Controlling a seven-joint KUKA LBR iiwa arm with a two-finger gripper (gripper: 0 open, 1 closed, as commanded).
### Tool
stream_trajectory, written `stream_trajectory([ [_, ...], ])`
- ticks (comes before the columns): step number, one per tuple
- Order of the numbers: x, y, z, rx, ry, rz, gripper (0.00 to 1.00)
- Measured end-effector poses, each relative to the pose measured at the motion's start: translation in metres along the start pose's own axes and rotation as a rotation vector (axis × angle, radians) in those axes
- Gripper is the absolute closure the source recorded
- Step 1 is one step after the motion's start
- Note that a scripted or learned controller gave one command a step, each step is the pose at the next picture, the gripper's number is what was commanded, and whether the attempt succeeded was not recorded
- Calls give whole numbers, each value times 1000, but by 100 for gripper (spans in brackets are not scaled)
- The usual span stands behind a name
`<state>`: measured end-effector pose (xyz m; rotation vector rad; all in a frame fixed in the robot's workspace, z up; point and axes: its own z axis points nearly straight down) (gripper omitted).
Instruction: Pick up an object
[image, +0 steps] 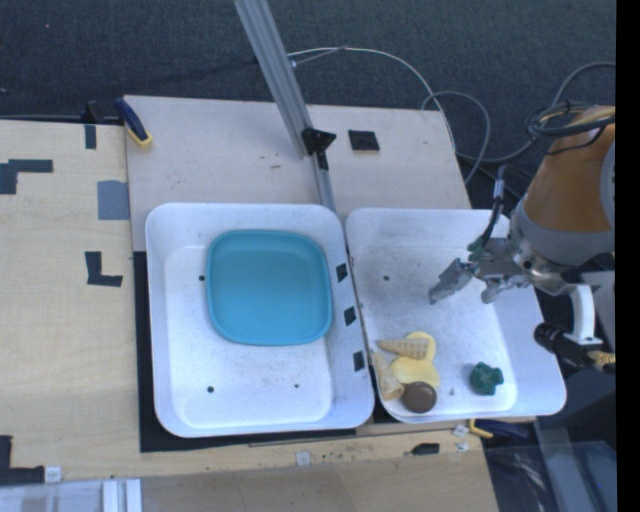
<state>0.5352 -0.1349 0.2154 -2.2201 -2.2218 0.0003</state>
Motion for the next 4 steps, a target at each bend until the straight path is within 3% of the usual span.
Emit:
stream_trajectory([
  [3, -7, 10, 126, -1, -1, 0, 0],
  [4, -8, 10, 115, -3, -2, 1, 100],
])
